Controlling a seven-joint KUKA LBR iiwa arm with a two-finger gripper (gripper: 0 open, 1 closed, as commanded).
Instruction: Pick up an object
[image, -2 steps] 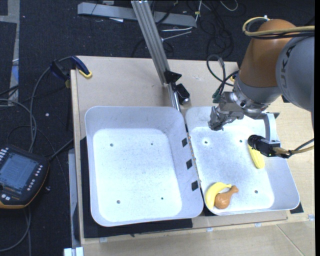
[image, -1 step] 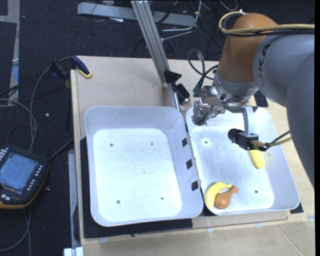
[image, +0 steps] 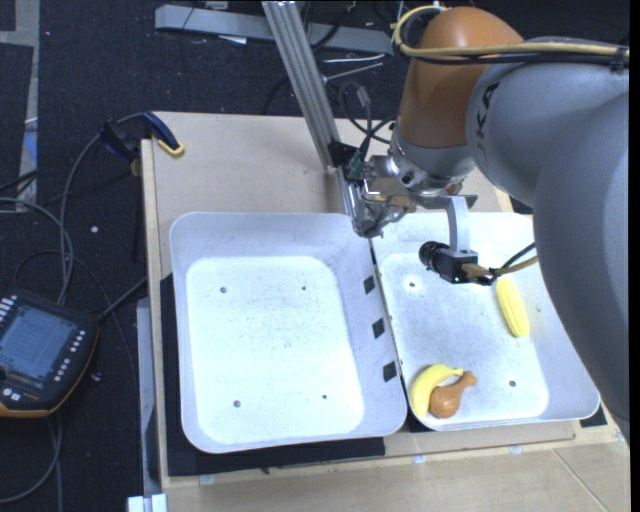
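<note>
pincer (image: 375, 222) at far rim between bins, finger state unclear; corn cob (image: 512, 306), banana (image: 432, 380) in right bin (image: 560, 395).

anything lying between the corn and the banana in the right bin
No. In the camera view, the stretch of white bin floor between the corn and the banana is bare.

3 objects lie in the right bin (image: 560, 400). A yellow corn-like piece (image: 513, 306) lies lengthwise near the bin's right side. By the front edge, a curved yellow banana (image: 432, 379) touches a tan drumstick-shaped piece (image: 449, 395), which lies aslant just beside it.
</note>
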